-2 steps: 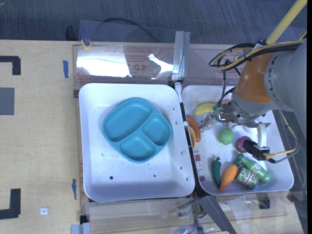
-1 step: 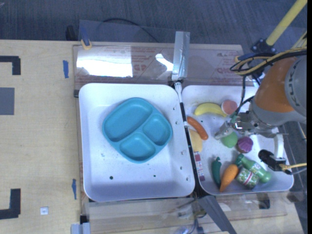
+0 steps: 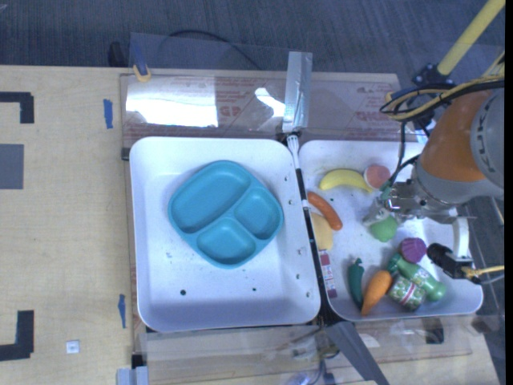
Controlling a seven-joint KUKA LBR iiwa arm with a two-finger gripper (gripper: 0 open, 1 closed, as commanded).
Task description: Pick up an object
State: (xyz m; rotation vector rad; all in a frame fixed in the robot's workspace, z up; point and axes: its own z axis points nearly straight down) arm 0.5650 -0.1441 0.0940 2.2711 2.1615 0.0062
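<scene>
The grey two-finger gripper (image 3: 388, 208) hangs low in the right white bin (image 3: 469, 301), reaching in from the right under the arm's orange band (image 3: 449, 147). Whether it is open or closed cannot be told, and nothing is visibly held. Directly beneath and touching its tip in the view lies a small pale green rounded toy (image 3: 384, 229). Just below and right of it sits a purple round toy (image 3: 414, 249), then a green labelled toy bottle (image 3: 413, 285), an orange toy carrot (image 3: 375, 289) and a dark green toy pepper (image 3: 355, 276). Just above the gripper is a pink round toy (image 3: 377, 174), and up-left a yellow toy banana (image 3: 345, 180). Farther left, by the bin's wall, lies an orange-red toy sausage (image 3: 325, 210) over a pale yellow piece (image 3: 323, 233). Well left, in the left white bin (image 3: 152, 295), rests a blue three-compartment plastic plate (image 3: 226, 212).
</scene>
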